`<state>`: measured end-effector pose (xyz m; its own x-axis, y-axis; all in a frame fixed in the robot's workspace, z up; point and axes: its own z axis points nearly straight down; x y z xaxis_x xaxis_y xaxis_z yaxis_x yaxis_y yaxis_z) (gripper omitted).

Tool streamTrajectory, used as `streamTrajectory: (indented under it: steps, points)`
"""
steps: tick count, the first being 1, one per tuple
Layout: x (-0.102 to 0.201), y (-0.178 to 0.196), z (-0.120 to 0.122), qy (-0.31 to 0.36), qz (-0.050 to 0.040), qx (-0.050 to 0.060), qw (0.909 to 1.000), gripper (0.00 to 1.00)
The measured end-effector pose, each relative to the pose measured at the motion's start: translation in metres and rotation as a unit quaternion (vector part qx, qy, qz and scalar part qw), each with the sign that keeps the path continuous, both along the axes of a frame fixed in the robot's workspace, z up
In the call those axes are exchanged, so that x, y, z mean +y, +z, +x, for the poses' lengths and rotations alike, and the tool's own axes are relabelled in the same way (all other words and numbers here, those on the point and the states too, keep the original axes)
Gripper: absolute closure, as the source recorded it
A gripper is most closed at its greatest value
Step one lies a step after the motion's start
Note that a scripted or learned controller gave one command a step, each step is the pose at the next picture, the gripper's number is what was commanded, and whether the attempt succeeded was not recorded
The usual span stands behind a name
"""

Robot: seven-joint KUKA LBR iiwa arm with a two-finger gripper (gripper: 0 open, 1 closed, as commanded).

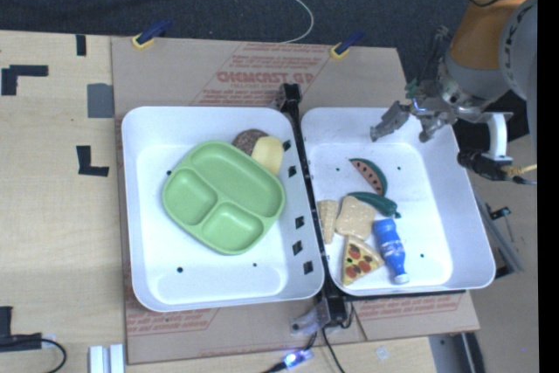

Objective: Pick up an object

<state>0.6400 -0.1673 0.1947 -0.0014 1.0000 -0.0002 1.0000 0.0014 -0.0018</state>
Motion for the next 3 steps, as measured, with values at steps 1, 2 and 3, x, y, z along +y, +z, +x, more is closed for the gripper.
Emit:
streamTrajectory:
  steps: [1,2,3]
  points:
    - [0.028,-0.11,-0.095,-0.002,0.0019,0.004,1.0,0.0]
    - [0.027,-0.094,-0.089,0.0,0.0008,-0.001,1.0,1.0]
    - [0.074,0.026,-0.125,0.002,0.0007,-0.003,1.0,1.0]
